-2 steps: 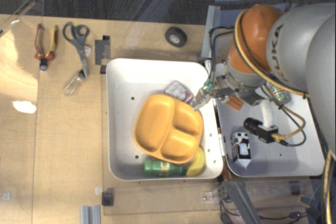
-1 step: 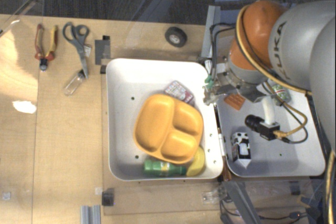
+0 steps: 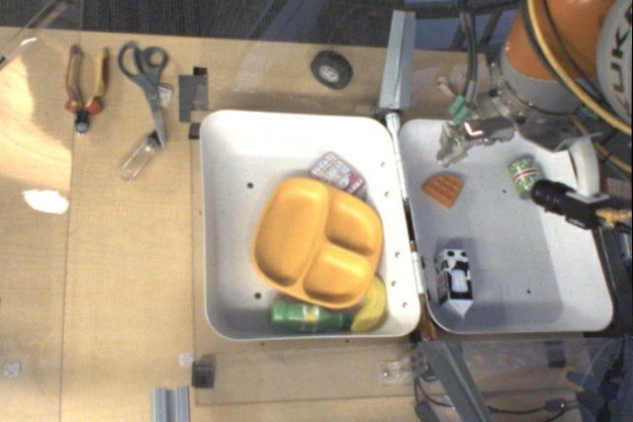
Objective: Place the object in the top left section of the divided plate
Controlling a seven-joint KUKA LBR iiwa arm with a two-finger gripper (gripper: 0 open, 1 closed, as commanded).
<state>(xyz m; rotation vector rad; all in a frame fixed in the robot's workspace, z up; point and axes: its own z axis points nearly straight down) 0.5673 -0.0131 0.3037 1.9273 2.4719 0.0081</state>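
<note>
You are looking down on a pale wooden tabletop with dark carpet beyond its far edge. On its left part lie red-handled pliers and grey scissors, and a roll of black tape sits near the back. Two white bins stand side by side. The left bin carries the yellow divided plate, tilted and resting over a green can and a yellow item at the bin's near edge, with a patterned packet tucked just behind the plate. The right bin holds an orange waffle-like piece, a small green can and a black-and-white carton.

The gripper hangs over the far left corner of the right bin. The orange waffle-like piece lies flat on the bin floor just below and in front of the jaws, apart from them. You cannot tell from this view how the jaws stand; nothing shows between them.
</note>
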